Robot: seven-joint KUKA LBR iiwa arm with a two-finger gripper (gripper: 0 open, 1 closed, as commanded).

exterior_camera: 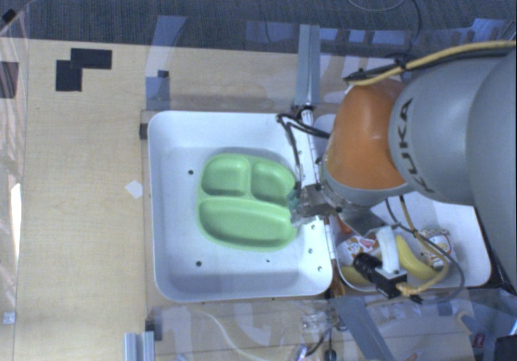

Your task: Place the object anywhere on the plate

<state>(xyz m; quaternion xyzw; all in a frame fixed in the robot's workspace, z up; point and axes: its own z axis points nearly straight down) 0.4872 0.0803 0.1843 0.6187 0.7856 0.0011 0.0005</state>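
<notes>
A green divided plate (245, 202) lies in the left white bin (174, 270), with two small compartments at the back and one long one in front. My gripper (304, 206) reaches down at the plate's right edge, just over the wall between the two bins. The grey arm with its orange band (363, 141) hides most of what is under the wrist. Something small and pale shows at the gripper's tip by the plate's rim, and I cannot tell what it is.
The right bin (477, 266) is largely covered by the arm. A yellow banana (408, 258) and other small items lie at its front, beside a black part on the arm's cabling (373, 266). A metal post (305, 69) stands behind the bins.
</notes>
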